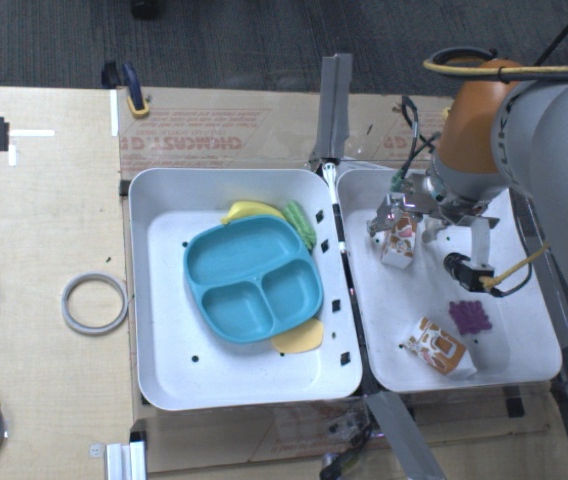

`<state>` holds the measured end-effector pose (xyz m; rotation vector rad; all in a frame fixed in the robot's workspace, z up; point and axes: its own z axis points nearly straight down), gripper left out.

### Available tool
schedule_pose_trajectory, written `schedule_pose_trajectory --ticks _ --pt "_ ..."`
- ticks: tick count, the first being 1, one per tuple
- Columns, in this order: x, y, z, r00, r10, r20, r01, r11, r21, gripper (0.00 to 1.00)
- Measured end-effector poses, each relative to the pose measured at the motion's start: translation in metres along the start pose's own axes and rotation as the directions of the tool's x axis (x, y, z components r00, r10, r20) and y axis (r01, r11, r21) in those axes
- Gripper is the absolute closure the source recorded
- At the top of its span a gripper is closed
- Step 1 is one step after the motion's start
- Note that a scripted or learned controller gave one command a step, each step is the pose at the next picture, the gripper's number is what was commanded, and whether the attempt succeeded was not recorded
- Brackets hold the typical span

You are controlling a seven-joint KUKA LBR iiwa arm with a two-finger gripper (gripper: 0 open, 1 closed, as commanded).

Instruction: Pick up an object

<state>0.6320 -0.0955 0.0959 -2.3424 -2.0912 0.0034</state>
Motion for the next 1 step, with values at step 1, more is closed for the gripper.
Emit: schedule_pose_trajectory --ticks 1 --pt "-0.0016 0.0 -0.0088 1.0 0.005 0.001 -0.005 1.0 0.001 1.0"
